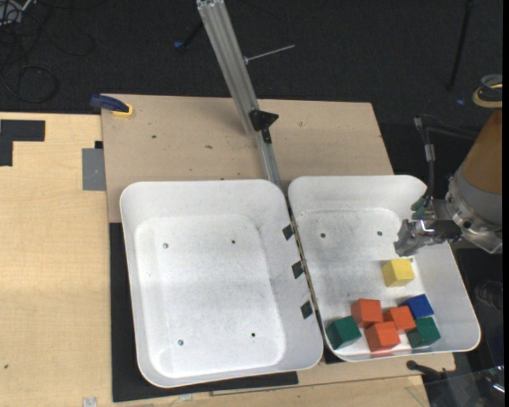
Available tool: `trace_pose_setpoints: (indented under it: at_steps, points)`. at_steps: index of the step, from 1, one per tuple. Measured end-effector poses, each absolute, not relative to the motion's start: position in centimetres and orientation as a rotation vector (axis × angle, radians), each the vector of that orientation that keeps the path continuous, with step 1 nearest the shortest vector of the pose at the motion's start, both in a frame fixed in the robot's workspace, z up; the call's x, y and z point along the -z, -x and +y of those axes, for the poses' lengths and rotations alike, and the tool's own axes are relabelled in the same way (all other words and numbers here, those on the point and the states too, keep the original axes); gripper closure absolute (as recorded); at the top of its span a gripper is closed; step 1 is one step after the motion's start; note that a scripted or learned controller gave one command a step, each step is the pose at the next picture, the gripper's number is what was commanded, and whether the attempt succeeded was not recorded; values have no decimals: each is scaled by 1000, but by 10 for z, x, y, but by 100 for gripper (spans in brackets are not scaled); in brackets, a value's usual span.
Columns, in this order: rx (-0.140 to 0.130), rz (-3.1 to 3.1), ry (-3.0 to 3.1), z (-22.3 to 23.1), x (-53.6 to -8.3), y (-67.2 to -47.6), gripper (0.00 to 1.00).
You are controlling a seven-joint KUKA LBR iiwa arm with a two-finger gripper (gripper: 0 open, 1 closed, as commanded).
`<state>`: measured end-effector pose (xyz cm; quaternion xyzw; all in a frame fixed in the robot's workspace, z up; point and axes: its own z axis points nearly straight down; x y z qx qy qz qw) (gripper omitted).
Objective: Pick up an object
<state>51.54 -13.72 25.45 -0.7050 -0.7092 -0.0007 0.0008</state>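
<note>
From the camera view above the bench we see two shallow white bins side by side: the left bin [153,219] and the right bin [348,197]. The arm [483,176] reaches in from the right, and its gripper [407,242] hangs over the right side of the right bin. We cannot tell from here how its hand is set, and we see no object in it.

Just below the gripper, and apart from it, a yellow block [399,271] lies on the bin floor. Nearer the bin's front edge sits a cluster of blocks packed close together: three orange blocks [366,310], a blue block [420,304], one green block [344,331] at the left end and another green block [424,333] at the right end.

Behind the bins a grey metal rail [233,66] slants across the wooden bench [322,134], and a small blue and yellow clamp [112,104] lies at its far left corner.
</note>
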Motion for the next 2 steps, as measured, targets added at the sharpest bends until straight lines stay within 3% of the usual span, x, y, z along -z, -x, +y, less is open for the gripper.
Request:
trace_pose_setpoints:
  at_steps: [2]
  points:
    - [-4,-2222,2213,-30,-226,-528,100]
